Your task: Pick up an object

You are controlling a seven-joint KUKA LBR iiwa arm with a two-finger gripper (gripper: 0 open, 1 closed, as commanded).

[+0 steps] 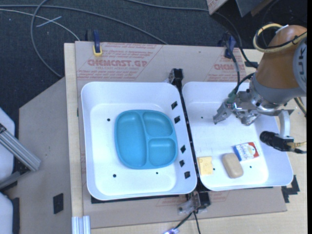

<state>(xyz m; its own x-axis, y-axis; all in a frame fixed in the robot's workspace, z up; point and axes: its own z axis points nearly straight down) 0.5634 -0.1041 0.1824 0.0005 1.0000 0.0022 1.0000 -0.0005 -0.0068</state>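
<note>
My gripper (234,115) hangs over the back half of the right bin (209,94), its fingers spread and nothing between them. Three small objects lie near that bin's front edge, well in front of the gripper. A yellow block (205,165) sits at the front left. A tan oval piece (233,165) lies beside it. A blue, white and red packet (246,151) rests just to the right, closest to the gripper.
The left bin (97,101) holds a blue divided plate (146,139). Black clips (177,113) line the divider between the bins. A black cable connector (275,140) hangs over the right bin's right side. Cardboard surrounds both bins.
</note>
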